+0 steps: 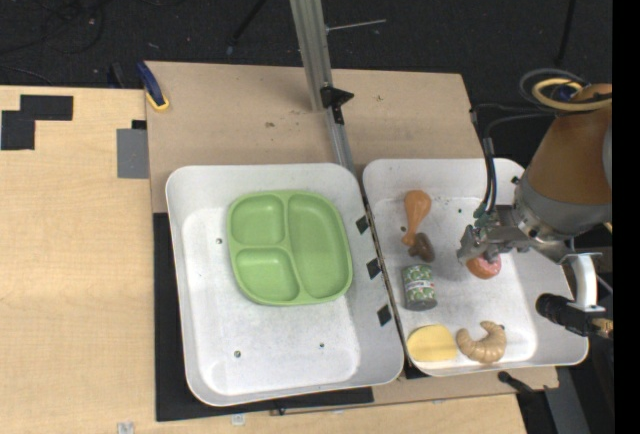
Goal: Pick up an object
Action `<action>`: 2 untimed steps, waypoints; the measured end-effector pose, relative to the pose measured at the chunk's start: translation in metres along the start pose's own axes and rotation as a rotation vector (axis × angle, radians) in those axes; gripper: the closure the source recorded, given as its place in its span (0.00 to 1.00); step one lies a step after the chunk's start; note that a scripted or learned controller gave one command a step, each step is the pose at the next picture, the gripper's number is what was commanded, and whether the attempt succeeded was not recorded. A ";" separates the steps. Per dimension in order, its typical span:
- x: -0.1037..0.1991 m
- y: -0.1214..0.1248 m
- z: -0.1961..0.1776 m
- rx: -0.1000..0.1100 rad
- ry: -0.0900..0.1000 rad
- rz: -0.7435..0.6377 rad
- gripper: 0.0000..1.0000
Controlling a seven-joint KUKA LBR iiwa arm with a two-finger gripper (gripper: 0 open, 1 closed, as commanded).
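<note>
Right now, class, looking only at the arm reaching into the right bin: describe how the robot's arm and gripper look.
The arm is bulky and rounded, grey toward the wrist with a broad orange band above it. A dark cable runs down beside it to the gripper, a compact grey metal piece. Coiled yellowish cable sits near the arm's top.

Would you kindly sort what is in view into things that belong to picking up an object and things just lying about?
Belonging to the job:
hand
red-pink item right beneath it
right bin

Lying about:
drumstick toy
small can
yellow piece
croissant toy
green divided plate
left bin
</note>
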State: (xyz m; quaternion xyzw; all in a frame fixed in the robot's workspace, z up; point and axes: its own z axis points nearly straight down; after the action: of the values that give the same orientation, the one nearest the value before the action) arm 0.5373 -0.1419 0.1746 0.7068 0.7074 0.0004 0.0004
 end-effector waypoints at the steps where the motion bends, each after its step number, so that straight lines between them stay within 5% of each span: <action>1: -0.001 0.001 -0.026 0.001 0.000 0.000 1.00; 2: 0.042 -0.011 -0.034 0.004 0.003 -0.002 1.00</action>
State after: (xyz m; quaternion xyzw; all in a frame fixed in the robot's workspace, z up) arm 0.5266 -0.1001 0.2087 0.7060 0.7082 -0.0002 -0.0021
